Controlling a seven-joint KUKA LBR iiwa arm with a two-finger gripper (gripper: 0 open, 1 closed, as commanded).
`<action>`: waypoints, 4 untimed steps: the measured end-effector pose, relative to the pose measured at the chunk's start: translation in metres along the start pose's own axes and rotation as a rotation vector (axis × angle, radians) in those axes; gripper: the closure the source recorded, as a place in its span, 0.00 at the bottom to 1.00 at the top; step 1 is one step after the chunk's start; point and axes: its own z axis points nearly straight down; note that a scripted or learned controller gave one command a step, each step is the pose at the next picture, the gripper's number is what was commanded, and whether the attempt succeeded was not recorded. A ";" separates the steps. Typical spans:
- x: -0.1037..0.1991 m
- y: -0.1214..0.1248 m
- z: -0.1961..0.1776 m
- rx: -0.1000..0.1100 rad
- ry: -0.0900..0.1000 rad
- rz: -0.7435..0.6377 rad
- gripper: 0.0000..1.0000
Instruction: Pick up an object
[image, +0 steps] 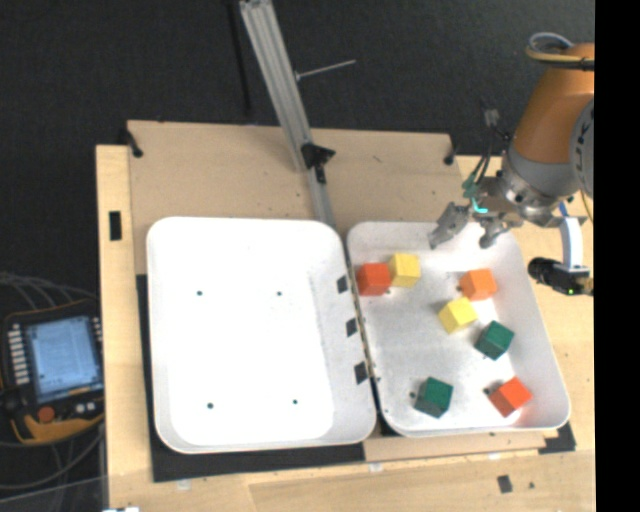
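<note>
Resting on wooden bench (220, 170): two white bins. Lying in right bin (540, 330): three orange blocks (374, 278), two yellow blocks (406, 268), two green blocks (434, 396). Hovering above far rim: gripper (468, 228), fingers spread, pinching nothing. No readable writing.

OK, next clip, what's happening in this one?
A grey and orange arm reaches in from the right, its gripper open above the far edge of the right bin with nothing between its fingers. Seven blocks lie in that bin: a red block touching a yellow block, plus orange, yellow, red and two green ones. Nothing has been picked up yet.
</note>
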 end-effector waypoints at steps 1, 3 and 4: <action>0.000 -0.004 0.042 0.004 0.000 0.003 0.00; -0.002 -0.001 0.093 -0.020 -0.002 0.003 0.00; -0.003 0.001 0.081 -0.026 -0.002 0.004 1.00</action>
